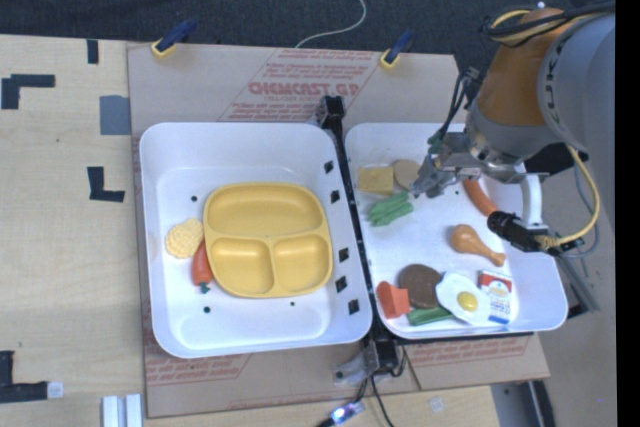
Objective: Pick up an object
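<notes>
Camera view looking down, and starting at the near edge of the right white bin (545, 320): a flat fried-egg toy (462, 297) lies beside a small white carton with a red top (497, 296), a round brown patty (421, 283), a red chunk (391, 298) and a green strip (429, 316) all bunched close together along that near wall. A little farther in sits a tan plastic drumstick (472, 240), apart from the rest. Over in the left white bin (160, 155), a yellow three-compartment plastic tray (268, 238) has a pale waffle-textured disc (184, 238) and an orange carrot toy (201, 265) tucked against its left side. Farther back on the right, the gripper (432, 177) is down low among the far cluster: a green leafy toy (390, 209) just near-left of it, a pale yellow cheese-like block (377, 179) and a beige rounded piece (405, 173) to its left, an orange sausage-shaped toy (479, 194) to its right. Whether the fingers are apart or together, I cannot tell; nothing is clearly between them. The likeliest target looks like the beige piece or the green toy. The risk, as I judge it: these pieces are crowded, so closing could nudge one aside, or catch only an edge that slips free on the lift.
</notes>
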You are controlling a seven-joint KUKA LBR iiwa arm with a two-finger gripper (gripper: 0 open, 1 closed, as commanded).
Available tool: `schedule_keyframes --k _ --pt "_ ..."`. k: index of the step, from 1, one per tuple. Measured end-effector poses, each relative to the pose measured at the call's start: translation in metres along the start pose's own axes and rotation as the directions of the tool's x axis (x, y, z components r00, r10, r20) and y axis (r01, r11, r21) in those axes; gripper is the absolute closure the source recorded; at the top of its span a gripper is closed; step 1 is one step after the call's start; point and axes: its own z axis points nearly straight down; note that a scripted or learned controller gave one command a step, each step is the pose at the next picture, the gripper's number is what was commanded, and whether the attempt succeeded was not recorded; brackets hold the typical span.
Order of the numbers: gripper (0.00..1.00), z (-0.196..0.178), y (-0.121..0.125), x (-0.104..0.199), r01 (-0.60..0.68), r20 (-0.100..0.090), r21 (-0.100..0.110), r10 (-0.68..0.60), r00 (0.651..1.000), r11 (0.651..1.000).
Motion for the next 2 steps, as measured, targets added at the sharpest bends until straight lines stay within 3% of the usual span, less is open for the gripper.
schedule_keyframes --k 1,2 --pt "1.00 -0.0628 0.0011 -0.0012 0.000 0.001 -0.001 0.000 1.000 1.000" --pt "1.00 -0.0641 0.0012 -0.0005 -0.001 0.000 0.003 0.001 1.000 1.000"
